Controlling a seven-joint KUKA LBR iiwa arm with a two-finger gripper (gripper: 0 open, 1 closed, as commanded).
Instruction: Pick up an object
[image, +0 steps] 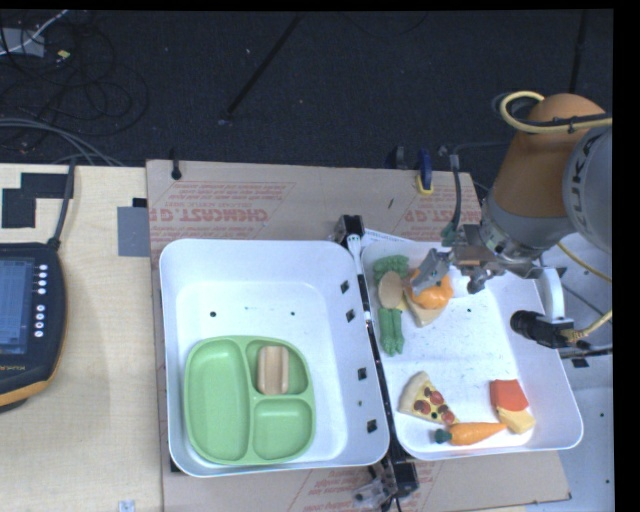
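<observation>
- The arm reaches in from the right, its orange band above the wrist, and the tool (437, 281) sits low over the upper left part of the right bin (560, 420).
- Whether the tool is open or closed cannot be told from this slant; it stands right at an orange piece (433, 296) – a small rounded toy food – which lies on a pale wedge (424, 312).
- Just to the left of that lies a beige oval piece (389, 291), touching a cluster of green toy vegetables (390, 318) that runs along the bin's left wall (leafy at the top, long and narrow below).
- Toward the near edge of the right bin lie a toy pizza slice (426, 398), a toy carrot (474, 433) just beside it, and a red and yellow block (511, 403) close to the carrot's tip.
- The left bin (200, 270) holds a green divided tray (215, 420) in its near half – three compartments, with a tan bread-like piece (271, 368) in the upper right one.
- Both bins rest on a cardboard sheet (260, 205) on the surface, and a black handheld controller (25, 310) lies well apart on the far left.
</observation>
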